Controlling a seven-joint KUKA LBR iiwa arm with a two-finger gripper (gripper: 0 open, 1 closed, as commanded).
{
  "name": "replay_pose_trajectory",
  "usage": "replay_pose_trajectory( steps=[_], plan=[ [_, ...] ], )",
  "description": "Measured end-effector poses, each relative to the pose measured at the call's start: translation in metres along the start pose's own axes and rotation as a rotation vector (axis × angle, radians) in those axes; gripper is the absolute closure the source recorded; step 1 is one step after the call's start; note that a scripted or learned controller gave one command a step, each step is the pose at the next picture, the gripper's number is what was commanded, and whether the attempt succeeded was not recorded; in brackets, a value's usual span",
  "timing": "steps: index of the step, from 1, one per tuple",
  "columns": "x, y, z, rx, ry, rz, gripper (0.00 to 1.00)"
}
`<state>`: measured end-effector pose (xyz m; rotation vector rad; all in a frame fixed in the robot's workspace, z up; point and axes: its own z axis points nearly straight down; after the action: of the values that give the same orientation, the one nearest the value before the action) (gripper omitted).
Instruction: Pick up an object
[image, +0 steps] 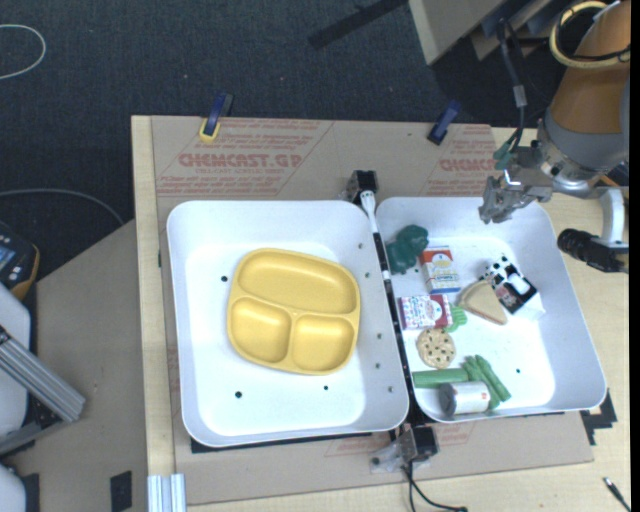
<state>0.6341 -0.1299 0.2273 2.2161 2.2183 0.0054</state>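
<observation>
Gripper (497, 205) poised over far edge of right bin (568, 330), holding nothing; finger state impossible to tell. Below it, heaped in that bin: green toy (408, 245), small carton (439, 270), cookie (436, 347), can (465, 399). Well left, yellow divided plate (293, 309) in left bin (195, 350)

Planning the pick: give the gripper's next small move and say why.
Probably shift toward the camera and lower: the gripper hangs over the right bin's far rim, while the toys, such as the black-and-white one, lie nearer mid-bin, none between its fingers.
</observation>
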Motion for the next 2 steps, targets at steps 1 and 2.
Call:
replay_pose_trajectory(
  steps=[1,2],
  plan=[
    [0.032,-0.036,0.006,0.011,0.004,-0.002,1.0],
    [0.075,-0.061,0.013,0.011,0.005,-0.003,1.0]
  ],
)
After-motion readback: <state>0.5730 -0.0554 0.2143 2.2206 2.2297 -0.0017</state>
